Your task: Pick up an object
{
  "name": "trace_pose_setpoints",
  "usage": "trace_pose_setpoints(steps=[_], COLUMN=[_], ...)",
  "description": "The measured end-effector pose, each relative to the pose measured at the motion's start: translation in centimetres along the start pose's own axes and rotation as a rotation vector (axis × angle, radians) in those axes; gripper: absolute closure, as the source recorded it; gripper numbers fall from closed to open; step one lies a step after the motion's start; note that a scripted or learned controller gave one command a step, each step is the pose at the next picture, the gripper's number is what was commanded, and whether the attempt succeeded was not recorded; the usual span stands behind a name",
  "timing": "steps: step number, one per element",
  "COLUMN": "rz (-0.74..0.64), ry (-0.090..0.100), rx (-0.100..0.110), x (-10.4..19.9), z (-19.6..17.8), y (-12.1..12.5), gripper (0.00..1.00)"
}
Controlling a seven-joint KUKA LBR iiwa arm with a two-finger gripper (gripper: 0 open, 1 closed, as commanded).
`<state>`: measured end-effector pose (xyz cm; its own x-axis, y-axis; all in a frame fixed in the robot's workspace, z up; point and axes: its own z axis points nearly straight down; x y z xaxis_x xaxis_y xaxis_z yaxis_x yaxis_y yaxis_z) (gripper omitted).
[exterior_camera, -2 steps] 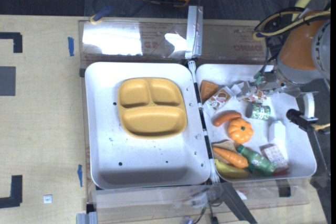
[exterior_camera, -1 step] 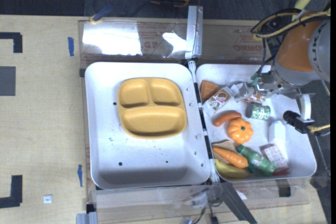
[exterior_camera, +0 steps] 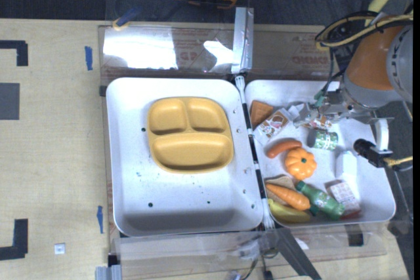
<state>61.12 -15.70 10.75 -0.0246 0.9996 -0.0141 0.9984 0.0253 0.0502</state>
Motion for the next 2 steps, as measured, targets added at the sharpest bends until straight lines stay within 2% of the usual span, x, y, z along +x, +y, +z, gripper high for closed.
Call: trace_pose_setpoints(steps=[1, 2], rz=[0.076, 0.107], ry=[0.004, -0.003], rx=[0.008, 0.01], x=[-0.3, 0.02], z=[0.11, 0.14], y=[0.96, 1.29], gripper=[0.0, 0.0])
